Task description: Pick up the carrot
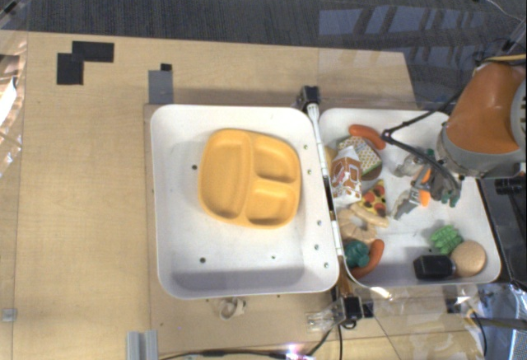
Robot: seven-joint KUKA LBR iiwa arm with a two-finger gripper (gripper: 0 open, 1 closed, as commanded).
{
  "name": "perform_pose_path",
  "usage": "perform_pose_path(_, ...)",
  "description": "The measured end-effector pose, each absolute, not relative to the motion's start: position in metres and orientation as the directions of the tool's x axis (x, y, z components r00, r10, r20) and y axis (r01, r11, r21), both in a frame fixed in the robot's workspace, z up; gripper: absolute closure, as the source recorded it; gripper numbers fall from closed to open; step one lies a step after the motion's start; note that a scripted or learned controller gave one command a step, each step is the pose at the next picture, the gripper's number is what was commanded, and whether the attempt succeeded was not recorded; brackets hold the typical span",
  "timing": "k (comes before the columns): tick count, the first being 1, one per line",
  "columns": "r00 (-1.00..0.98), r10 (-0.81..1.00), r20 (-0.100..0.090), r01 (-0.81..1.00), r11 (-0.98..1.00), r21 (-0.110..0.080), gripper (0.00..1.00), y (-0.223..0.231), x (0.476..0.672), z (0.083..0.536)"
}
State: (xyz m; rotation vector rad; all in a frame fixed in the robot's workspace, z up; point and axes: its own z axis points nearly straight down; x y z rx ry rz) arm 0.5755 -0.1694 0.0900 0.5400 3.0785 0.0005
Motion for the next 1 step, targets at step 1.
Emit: perform_pose_path(1,-0.855,0.518,-0.014,0.518,0.856,0.006,0.00,-0.2039,0.5855,0.0894)
